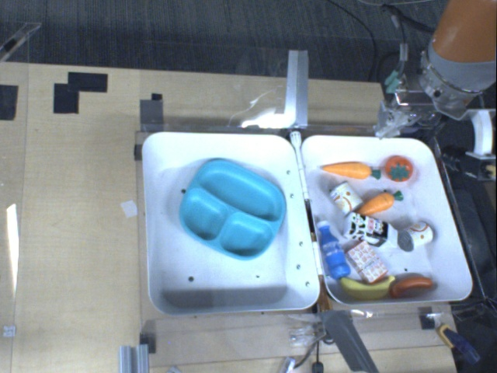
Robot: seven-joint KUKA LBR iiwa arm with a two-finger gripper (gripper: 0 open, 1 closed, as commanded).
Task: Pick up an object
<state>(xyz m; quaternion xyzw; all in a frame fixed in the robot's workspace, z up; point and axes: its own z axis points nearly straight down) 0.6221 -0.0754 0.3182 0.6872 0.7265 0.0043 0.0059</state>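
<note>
- While the gripper hangs above the right bin's far rim, I cannot tell its state.
- The tomato lies nearest; descend straight, avoiding the carrot.

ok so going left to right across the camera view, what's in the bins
blue divided plate → blue bottle → upper carrot → tomato
</note>
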